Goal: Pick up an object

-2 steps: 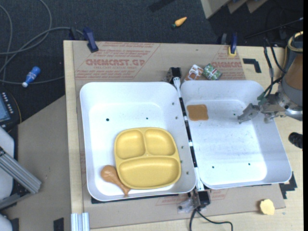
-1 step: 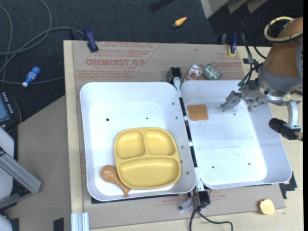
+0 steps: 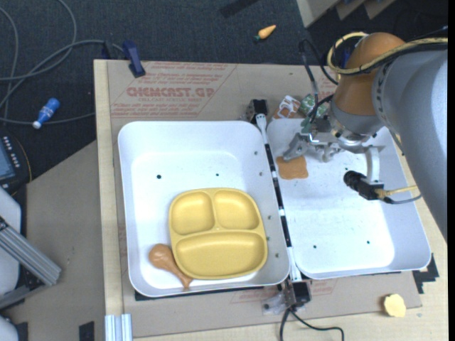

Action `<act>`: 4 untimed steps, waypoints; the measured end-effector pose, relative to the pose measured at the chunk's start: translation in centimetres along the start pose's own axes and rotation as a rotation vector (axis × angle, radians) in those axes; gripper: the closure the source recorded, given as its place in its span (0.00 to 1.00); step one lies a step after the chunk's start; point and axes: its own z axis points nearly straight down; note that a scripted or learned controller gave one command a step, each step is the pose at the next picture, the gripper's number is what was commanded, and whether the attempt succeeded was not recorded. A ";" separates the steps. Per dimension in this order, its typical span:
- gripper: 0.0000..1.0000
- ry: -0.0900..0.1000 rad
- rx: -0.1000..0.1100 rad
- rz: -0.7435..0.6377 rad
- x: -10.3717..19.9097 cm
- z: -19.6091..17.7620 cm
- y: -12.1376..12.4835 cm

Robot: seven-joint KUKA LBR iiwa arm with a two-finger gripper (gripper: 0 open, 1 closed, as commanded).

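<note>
Even, fairly bright overhead light falls on the two shallow white plastic bins [image 3: 142, 190], which look nearly washed out, while the dark carpeted floor [image 3: 178, 13] beyond stays dim. Shadows are soft and short, and the glossy yellow divided plate [image 3: 215, 233] carries mild sheen. The grey robot arm [image 3: 419, 105] nearest the lens is slightly blurred.

Only readable bit is the red print on the brown cardboard sheet [image 3: 178, 84] under the bins, looks like "CHEMCAST GP", smaller lines too blurry.
</note>
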 end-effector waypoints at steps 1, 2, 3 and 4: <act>0.00 -0.001 0.004 0.005 -0.4 0.1 -0.3; 1.00 -0.002 0.000 0.004 -0.3 -1.1 -0.2; 1.00 0.001 0.009 0.010 -1.0 -3.7 -6.9; 0.00 0.000 0.004 0.007 -1.0 -3.6 -6.6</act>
